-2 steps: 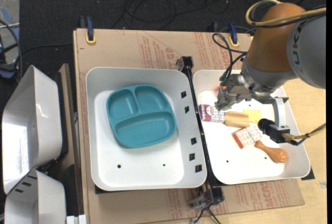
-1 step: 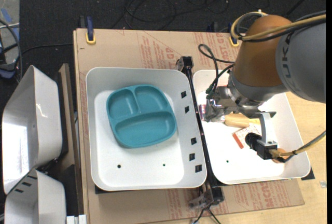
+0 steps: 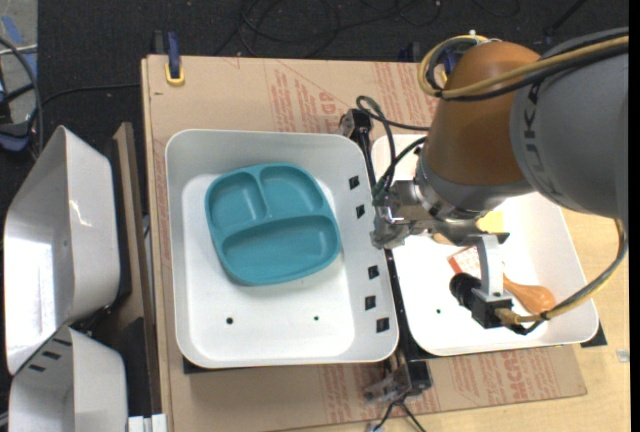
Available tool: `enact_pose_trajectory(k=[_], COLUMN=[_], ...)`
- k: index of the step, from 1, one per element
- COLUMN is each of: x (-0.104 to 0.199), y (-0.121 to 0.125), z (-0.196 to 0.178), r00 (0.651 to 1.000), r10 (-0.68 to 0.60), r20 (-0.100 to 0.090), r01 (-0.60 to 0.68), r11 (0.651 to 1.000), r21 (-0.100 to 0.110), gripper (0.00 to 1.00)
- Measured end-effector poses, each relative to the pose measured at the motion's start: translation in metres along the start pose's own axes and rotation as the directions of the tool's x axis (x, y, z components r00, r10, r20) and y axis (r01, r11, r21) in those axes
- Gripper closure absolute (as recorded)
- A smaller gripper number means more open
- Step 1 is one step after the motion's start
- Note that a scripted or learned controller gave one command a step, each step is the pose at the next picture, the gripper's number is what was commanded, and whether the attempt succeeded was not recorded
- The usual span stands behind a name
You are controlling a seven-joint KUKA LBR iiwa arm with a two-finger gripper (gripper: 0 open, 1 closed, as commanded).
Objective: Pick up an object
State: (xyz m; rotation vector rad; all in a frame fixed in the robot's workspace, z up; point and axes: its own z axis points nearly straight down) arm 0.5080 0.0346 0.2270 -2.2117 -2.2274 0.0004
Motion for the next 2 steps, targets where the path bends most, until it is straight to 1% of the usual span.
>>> enact_pose_trajectory(k=[1, 2], x=[0.0429, 0.0398], y=[-0.0245, -0.0236], z=[-0.0046, -0.0044], r00=[1.000, 1.000], r10=[-0.001, 0.006], r20=[0.000, 0.002], r01=[0.001, -0.006], r11=[1.000, 1.000], r21=[0.001, 0.000], gripper=[1.00, 0.00])
